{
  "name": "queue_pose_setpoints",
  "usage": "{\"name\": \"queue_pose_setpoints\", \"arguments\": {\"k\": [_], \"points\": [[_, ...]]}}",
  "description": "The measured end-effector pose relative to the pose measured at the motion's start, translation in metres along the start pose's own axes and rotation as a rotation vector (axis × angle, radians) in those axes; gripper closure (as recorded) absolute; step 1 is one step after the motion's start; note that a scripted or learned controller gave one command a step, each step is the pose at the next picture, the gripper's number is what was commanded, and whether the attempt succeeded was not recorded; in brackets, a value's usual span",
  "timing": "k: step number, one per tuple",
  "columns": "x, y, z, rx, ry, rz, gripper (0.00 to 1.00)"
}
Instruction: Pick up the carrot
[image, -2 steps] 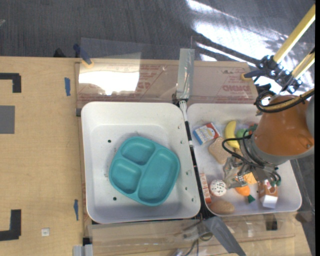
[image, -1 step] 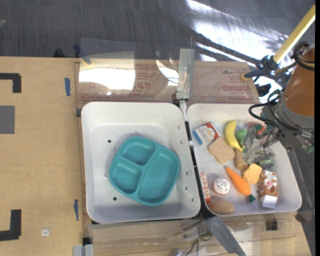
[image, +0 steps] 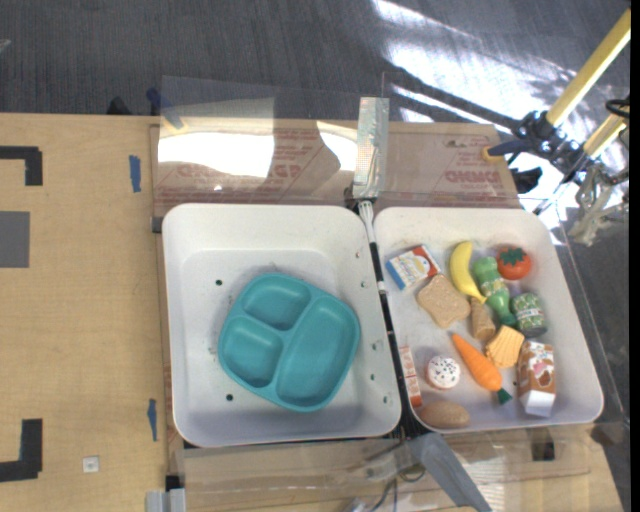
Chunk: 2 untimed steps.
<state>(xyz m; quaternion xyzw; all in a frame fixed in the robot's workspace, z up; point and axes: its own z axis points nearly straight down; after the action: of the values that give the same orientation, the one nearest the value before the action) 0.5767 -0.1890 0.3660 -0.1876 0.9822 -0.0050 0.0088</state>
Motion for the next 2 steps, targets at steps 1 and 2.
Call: {"name": "queue_pose_setpoints", "arguments": {"k": [1,2], "points": [[-0.004,0.003,-0.007,-0.004,-0.004,-0.004,1.00],[-0.006,0.003,-0.020,0.001,-0.015,-0.002,1.00]]}}
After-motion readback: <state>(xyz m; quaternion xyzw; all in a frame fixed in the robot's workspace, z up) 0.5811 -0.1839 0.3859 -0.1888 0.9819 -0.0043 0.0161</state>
